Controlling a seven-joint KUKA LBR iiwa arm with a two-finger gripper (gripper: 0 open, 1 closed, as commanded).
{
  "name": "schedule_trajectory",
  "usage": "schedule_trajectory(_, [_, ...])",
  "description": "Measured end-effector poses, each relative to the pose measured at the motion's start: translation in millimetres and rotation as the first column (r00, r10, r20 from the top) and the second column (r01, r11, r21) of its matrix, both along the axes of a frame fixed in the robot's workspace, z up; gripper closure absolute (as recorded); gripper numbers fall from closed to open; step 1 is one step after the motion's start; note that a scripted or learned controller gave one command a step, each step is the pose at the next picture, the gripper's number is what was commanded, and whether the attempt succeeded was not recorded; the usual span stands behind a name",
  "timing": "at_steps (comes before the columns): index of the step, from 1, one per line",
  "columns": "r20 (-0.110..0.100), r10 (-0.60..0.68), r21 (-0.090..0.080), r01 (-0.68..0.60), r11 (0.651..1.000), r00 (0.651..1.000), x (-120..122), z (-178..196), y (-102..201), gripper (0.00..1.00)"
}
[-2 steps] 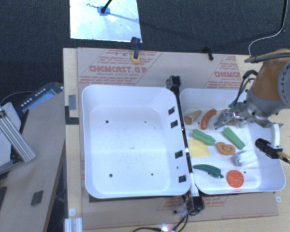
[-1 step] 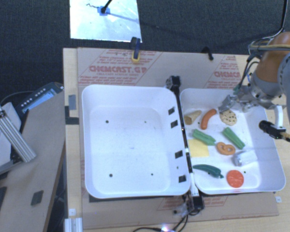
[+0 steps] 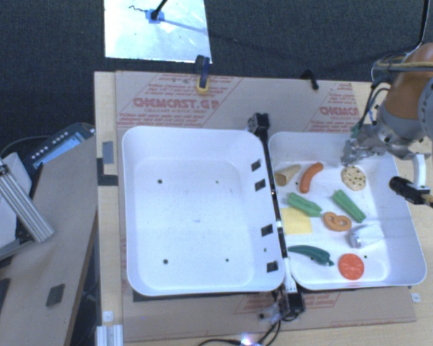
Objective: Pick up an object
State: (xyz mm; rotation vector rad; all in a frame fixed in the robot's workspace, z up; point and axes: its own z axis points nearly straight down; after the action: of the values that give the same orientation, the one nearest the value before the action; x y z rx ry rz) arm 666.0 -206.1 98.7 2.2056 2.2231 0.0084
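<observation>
Grey arm (image 3: 411,99) reaches in from the right; pincer (image 3: 355,152) pointing down.

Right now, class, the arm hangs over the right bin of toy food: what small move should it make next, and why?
Probably a short drop straight down onto the cookie. The gripper hangs just above it near the right bin's far edge, holding nothing. The cookie lies apart from the sausage and the green bean, so little should get in the way.

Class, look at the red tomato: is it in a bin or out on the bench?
In. The red tomato lies on the right bin's floor, near its front rim.
</observation>
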Motion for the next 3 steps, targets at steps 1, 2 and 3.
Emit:
schedule_trajectory(1, [-0.019, -0.008, 0.007, 0.008, 1.000, 1.000, -94, -16, 28, 1.00])
schedule_trajectory(2, [-0.015, -0.011, 0.005, 0.011, 1.000, 1.000, -182, -14, 15, 1.00])
schedule_trajectory(3, [0.011, 0.004, -0.002, -0.004, 1.000, 1.000, -79, 181, 57, 1.00])
